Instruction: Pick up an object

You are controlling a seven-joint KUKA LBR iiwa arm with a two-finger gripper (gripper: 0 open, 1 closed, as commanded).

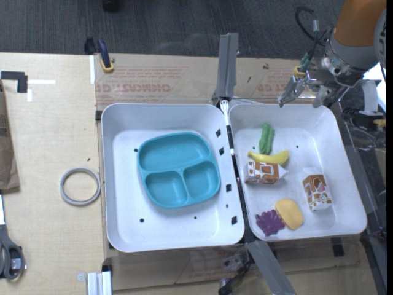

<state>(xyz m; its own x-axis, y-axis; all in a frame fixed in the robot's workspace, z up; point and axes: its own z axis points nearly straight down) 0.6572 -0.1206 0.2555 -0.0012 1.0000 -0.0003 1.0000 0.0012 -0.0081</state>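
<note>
The right bin (344, 165) holds several small objects: a green vegetable (266, 138), a yellow banana (269, 157), a white and brown carton (264, 173), a second carton (317, 192), a yellow lemon-like piece (290, 214) and purple grapes (268, 222). My gripper (302, 93) hangs above the far rim of the right bin, at the upper right of the camera view. Its two dark fingers are spread apart with nothing between them. It is well clear of every object.
The left bin (116, 183) holds a blue divided plate (178, 169). A grey divider post (227, 66) stands between the bins at the back. A roll of tape (80, 185) and scissors (11, 257) lie on the bench to the left.
</note>
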